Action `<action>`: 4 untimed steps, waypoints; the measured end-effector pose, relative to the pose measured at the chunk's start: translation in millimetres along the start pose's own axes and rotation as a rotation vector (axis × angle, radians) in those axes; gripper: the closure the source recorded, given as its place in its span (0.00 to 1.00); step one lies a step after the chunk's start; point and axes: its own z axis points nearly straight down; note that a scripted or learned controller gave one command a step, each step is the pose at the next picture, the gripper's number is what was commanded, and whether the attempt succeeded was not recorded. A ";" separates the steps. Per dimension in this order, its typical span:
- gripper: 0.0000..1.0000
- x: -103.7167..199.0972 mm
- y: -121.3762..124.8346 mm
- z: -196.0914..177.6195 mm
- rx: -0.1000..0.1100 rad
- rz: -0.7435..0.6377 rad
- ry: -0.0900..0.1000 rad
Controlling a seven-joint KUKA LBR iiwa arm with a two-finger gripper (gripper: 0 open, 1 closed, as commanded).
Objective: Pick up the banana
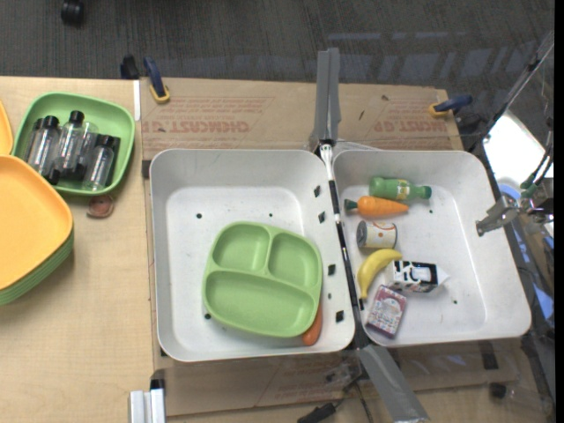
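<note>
The yellow banana (376, 269) lies curved on the floor of the right bin (467, 245), close to its left wall. A black-and-white small carton (415, 276) touches its right side. A pink packet (385, 312) lies just in front of it. A short can (377, 233) on its side lies just behind it.
Behind the can lie an orange carrot (382, 206) and a green bottle (398, 189). The left bin (229, 188) holds a green divided plate (263, 278) with an orange item (312, 333) peeking from under it. Left of the bins stand a green tray of bottles (75, 144) and orange plates (31, 227). A metal bracket (500, 214) juts over the right bin's right rim.
</note>
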 end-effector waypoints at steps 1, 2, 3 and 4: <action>0.00 92.6 28.7 93.2 0.001 0.033 0.000; 0.00 104.6 42.1 137.1 -0.023 -0.394 -0.006; 1.00 103.8 42.3 128.4 -0.025 -0.389 -0.007; 1.00 114.8 -5.9 148.4 0.000 -0.255 0.000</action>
